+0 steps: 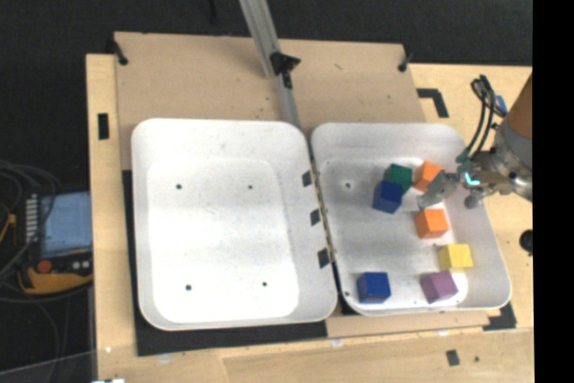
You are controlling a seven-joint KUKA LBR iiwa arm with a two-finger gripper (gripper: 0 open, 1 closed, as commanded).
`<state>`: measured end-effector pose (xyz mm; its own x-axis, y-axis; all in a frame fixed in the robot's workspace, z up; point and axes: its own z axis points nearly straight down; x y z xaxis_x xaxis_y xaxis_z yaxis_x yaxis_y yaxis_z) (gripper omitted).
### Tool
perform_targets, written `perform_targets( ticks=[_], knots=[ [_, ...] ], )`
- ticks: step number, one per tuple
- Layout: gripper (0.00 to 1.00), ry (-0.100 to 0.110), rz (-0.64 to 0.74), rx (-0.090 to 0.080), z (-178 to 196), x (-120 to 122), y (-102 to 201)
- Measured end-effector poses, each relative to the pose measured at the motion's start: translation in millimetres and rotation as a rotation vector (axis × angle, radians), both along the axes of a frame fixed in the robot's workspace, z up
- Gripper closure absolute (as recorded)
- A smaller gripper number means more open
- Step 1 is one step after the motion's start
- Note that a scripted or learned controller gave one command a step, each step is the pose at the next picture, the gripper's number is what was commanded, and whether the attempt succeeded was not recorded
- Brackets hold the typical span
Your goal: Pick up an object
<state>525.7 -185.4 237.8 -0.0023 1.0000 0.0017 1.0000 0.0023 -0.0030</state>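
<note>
No brand, label or writing can be read anywhere on the bench or on the blocks.

The gripper [446,184] reaches in from the right over the right bin [359,148], its grey fingers pointing left toward a cluster of blocks. The arm behind it is cut off by the frame edge, so little more than the wrist, some looping cables and a sliver of the orange band can be seen. The fingers are small and blurred against the white bin; whether they are apart or closed cannot be told, and nothing is clearly seen between them.

Just at the fingertips lies an orange block [427,174], partly covered by the gripper, so its full shape is hard to make out. Touching it on the left is a green block [399,174], and a blue block [387,196] sits just below that one. A second orange block [432,221] lies just beneath the gripper. Nearer the front of the bin are a yellow block [456,256], a purple block [438,285] and another blue block [373,286], which seems to stand near the front rim.

The left bin [224,220] stands beside it.
</note>
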Motion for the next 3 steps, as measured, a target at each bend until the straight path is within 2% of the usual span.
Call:
perform_targets(
  ticks=[1, 2, 3],
  knots=[
    [0.00, -0.004, -0.001, -0.001, 2.1, 0.9, 0.0],
    [0.00, 0.002, -0.003, -0.002, -59.2, -5.7, 0.3],
    [0.00, -0.015, -0.007, -0.013, -112.8, -7.2, 0.5]
  ],
)
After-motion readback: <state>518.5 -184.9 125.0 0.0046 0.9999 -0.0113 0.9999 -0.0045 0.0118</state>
